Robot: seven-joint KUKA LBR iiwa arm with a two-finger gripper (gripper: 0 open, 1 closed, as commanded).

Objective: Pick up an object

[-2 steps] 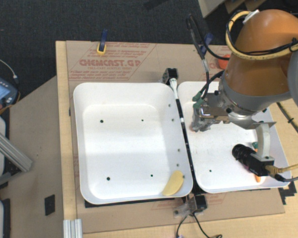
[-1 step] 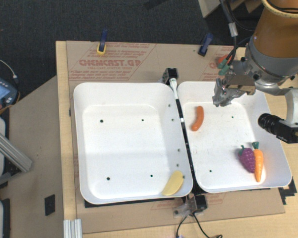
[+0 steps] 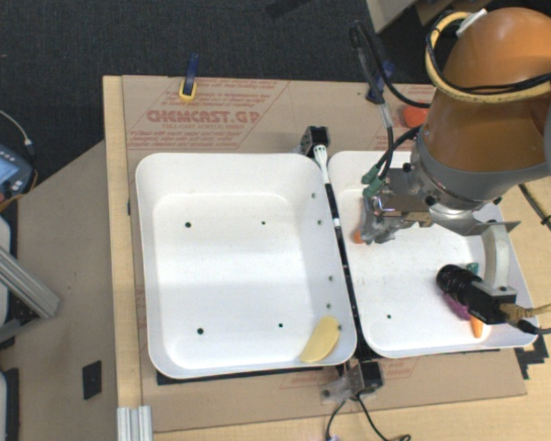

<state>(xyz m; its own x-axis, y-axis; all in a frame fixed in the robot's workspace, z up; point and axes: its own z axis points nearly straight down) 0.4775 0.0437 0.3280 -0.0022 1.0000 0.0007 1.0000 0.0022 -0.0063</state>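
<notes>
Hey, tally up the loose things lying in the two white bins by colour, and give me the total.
Yellow: 1, curved piece in the left bin.
Orange: 2, orange bit beside the end effector, orange piece near the front edge of the right bin.
Purple: 1, purple piece next to that orange piece.
Total: 4 in plain sight.
</notes>
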